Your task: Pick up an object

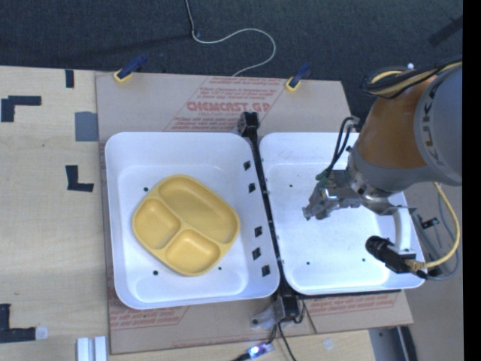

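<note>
Two bins sat side by side on a cardboard sheet (225, 104) that lay on the bench (45, 224). A divided plate (186, 223) lay in the left bin (120, 156), near its middle and apart from the walls. The arm (409, 138) reached in from the right over the right bin (301, 277), with the gripper (319, 206) above that bin's middle. Two clamps (130, 68) gripped the sheet's far edge, one behind each bin, and a cable (225, 36) trailed beyond them on the floor.
</note>
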Motion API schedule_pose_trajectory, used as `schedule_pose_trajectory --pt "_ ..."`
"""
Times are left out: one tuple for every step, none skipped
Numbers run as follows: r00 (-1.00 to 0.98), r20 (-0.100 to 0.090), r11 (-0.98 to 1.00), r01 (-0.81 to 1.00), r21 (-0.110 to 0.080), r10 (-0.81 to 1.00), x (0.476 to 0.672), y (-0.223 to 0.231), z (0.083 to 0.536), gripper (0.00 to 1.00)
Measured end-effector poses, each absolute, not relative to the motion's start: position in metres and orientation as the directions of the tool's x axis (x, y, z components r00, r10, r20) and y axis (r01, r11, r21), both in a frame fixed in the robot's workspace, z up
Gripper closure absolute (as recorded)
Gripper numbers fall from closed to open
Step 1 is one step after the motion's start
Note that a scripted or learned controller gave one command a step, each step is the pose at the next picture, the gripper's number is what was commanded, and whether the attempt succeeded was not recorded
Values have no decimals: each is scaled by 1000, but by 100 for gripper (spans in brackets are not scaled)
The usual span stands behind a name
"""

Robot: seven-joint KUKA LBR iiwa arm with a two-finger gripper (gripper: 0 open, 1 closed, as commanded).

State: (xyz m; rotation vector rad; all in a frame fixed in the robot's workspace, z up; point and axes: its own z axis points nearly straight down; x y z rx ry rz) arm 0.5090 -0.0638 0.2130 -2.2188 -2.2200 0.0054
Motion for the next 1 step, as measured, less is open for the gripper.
schedule_pose_trajectory --pt "-1 0 1 1000 0 1000 507 -69 233 100"
